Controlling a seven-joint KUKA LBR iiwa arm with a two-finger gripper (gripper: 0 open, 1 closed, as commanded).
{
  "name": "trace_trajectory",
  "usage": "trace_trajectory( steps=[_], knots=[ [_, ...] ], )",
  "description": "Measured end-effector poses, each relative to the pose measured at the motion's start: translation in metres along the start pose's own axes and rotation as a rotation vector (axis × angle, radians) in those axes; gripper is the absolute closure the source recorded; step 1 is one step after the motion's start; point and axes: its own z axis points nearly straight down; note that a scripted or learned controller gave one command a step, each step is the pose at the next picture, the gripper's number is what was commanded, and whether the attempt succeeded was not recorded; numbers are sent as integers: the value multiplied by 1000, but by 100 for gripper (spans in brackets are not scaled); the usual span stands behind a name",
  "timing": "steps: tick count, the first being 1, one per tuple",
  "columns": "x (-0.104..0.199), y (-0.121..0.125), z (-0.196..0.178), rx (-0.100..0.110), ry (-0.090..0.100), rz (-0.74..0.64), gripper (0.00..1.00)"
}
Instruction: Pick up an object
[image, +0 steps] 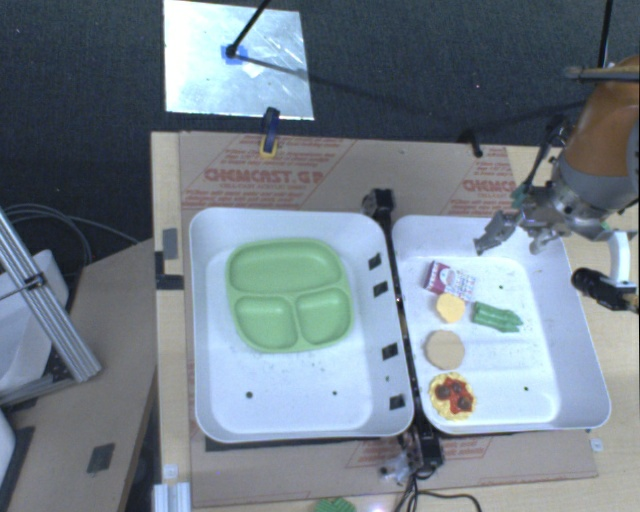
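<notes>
In the right bin (560, 340) lie several small toy foods. A pink and white carton (447, 278) lies nearest the bin's back, with a yellow round piece (450, 309) touching its front. A green pod (497, 318) lies to their right. A tan disc (444, 350) and a yellow piece with red topping (452, 394) sit nearer the front. My gripper (516, 238) hangs over the back edge of this bin, up and to the right of the carton. It is open, with nothing between its fingers.
The left bin (210, 300) holds a green divided plate (290, 295). A black hinge strip (392, 300) runs between the two bins. A shiny foil sheet (238, 58) lies on the dark floor behind the bench.
</notes>
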Motion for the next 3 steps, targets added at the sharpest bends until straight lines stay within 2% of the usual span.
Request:
trace_trajectory(
  steps=[1,2,3],
  knots=[
    [47,-43,61,8,4,-5,0],
    [32,-44,120,-10,-3,1,0],
    [33,-45,110,-3,0,2,100]
  ],
)
